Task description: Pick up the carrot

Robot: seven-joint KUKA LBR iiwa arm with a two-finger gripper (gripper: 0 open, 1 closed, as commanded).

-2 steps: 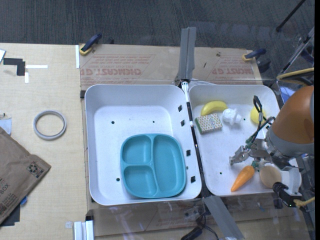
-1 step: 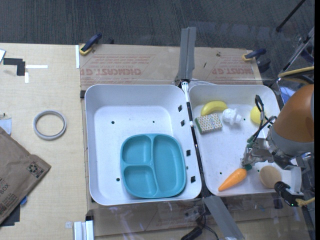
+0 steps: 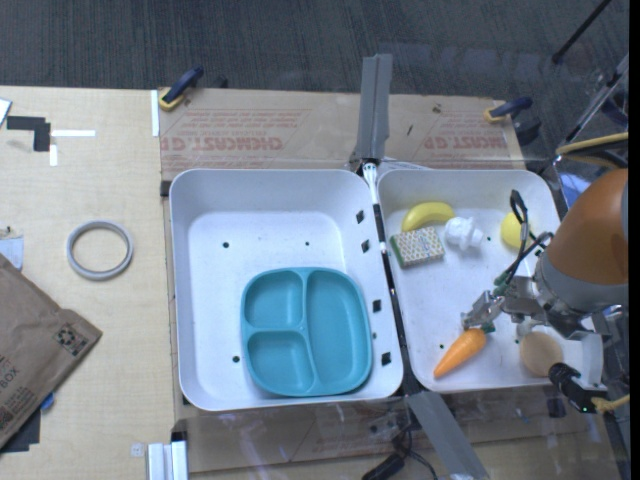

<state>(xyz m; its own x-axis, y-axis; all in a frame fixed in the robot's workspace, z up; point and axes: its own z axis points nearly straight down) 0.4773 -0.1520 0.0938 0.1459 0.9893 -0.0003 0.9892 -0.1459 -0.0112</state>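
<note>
Inside the right white bin (image 3: 400, 268), an orange plastic carrot (image 3: 460, 353) lies tilted near the front wall. Reaching from the right, the grey arm's two-finger gripper (image 3: 484, 317) hangs low, fingers slightly parted, touching the carrot's thick end.

The setting is a robotics lab test bench. Two white bins (image 3: 190, 268) sit on clamped cardboard (image 3: 260, 133). A tape roll (image 3: 100, 249) lies at nine o'clock on the plywood bench (image 3: 80, 168).
</note>
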